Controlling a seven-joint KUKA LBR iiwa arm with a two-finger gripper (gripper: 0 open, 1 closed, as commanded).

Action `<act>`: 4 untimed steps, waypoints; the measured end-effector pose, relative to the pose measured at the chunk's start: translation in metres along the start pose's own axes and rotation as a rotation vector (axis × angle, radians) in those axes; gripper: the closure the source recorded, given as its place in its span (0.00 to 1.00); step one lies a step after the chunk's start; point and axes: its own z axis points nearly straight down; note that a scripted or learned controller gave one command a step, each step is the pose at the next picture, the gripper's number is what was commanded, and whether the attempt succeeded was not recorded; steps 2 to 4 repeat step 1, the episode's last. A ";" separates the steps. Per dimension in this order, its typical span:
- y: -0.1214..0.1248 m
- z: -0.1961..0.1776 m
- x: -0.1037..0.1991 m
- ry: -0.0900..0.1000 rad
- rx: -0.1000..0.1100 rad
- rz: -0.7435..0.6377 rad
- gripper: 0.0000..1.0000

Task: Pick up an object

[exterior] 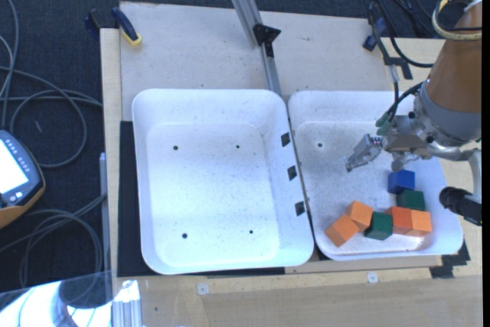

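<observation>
Approach step — my claw [366, 153] open, empty, over the right bin [321, 115]; next, shift toward the blue block [400, 181] and descend.

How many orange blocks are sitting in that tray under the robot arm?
3, all near the front of the right bin: one at the cluster's left end, one just behind it, one toward the right. Others may be hidden under the arm.
</observation>
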 end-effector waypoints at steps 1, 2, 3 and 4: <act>0.008 0.079 -0.022 -0.002 -0.001 0.004 0.00; 0.008 0.079 -0.022 -0.002 -0.001 0.004 0.00; 0.008 0.079 -0.022 -0.002 -0.001 0.004 0.00; 0.008 0.079 -0.022 -0.002 -0.001 0.004 0.00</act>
